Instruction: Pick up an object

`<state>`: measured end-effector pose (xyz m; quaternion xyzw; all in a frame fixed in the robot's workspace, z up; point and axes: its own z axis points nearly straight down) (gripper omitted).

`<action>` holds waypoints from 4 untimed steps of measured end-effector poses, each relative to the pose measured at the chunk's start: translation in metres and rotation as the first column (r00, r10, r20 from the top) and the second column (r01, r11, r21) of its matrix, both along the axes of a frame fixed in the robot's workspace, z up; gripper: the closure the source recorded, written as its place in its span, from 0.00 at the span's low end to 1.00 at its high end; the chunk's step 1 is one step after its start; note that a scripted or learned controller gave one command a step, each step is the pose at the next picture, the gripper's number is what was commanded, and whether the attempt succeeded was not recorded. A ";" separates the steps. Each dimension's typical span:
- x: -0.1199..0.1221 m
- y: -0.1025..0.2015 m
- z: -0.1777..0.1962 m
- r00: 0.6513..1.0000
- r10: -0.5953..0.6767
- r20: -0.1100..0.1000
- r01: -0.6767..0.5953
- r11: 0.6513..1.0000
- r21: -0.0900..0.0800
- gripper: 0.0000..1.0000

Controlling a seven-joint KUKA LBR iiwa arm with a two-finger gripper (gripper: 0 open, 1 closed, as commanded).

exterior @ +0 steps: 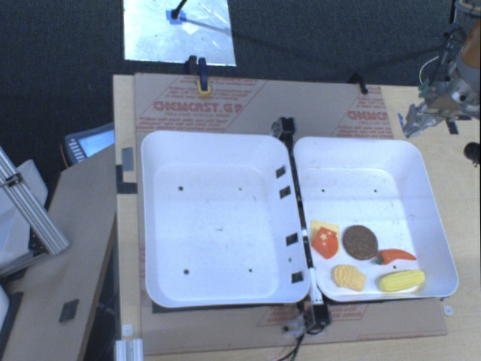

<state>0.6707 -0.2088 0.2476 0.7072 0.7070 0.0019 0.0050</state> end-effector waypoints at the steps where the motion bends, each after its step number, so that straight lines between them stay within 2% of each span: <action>1: -0.001 0.002 0.034 1.000 0.004 -0.003 -0.004 1.000 0.002 1.00; 2: -0.001 0.003 0.057 1.000 0.005 -0.004 -0.005 1.000 0.003 1.00; 4: -0.002 0.003 0.076 1.000 0.006 -0.005 -0.006 1.000 0.002 1.00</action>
